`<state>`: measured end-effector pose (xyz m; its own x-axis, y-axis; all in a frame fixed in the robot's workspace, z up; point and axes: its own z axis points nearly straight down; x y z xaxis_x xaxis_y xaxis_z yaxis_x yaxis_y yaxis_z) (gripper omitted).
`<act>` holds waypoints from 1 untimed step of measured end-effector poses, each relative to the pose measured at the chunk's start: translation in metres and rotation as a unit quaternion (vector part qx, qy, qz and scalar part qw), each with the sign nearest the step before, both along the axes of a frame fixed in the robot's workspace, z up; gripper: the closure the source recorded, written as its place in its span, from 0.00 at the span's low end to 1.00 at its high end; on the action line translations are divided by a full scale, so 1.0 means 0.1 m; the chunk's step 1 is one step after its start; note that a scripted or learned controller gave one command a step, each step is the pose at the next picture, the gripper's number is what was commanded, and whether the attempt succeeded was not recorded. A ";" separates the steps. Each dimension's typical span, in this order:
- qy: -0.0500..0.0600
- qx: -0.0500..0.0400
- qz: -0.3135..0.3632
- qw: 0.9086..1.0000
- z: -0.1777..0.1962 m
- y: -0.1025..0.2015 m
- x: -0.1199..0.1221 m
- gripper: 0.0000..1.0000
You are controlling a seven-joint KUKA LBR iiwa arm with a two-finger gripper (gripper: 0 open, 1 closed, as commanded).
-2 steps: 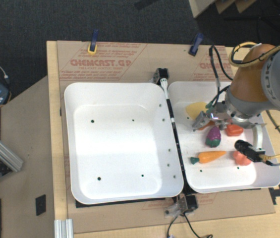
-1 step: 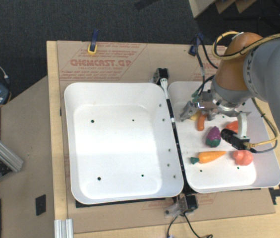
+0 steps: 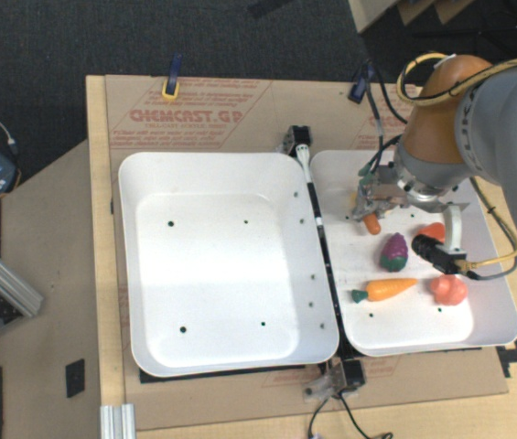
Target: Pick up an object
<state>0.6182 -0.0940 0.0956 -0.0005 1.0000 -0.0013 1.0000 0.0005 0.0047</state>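
Pincer: low in right bin, over small orange piece; finger state indiscernible. Advice: centre on piece, clear of purple toy.

Two smooth white plastic bins, the left bin and right bin, sit on matt brown cardboard printed in red. By the gripper, a plastic-looking purple eggplant, orange carrot and pink fruit. The arm's orange band shines glossy.
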 end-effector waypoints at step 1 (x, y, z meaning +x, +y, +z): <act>0.004 0.001 -0.002 1.000 0.52 -0.31 -0.52 1.00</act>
